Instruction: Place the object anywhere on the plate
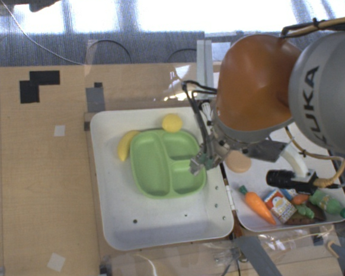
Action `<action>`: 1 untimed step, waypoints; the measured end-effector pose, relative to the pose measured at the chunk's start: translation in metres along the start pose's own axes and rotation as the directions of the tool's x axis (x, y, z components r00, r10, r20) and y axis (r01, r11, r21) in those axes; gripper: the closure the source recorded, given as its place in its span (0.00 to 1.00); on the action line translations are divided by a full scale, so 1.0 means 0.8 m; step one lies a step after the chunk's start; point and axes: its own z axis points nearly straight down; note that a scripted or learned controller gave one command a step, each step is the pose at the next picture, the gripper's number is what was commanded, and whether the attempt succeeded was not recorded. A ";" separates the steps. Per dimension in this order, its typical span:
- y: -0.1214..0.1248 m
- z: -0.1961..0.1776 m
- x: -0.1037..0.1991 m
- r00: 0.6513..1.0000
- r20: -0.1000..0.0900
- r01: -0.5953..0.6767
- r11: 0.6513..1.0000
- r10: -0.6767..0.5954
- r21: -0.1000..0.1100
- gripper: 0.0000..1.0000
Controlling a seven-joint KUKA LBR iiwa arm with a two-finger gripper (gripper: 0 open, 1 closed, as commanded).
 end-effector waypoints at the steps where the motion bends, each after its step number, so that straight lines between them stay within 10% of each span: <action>1: -0.061 -0.053 -0.099 0.998 0.005 -0.058 0.998 0.058 -0.002 1.00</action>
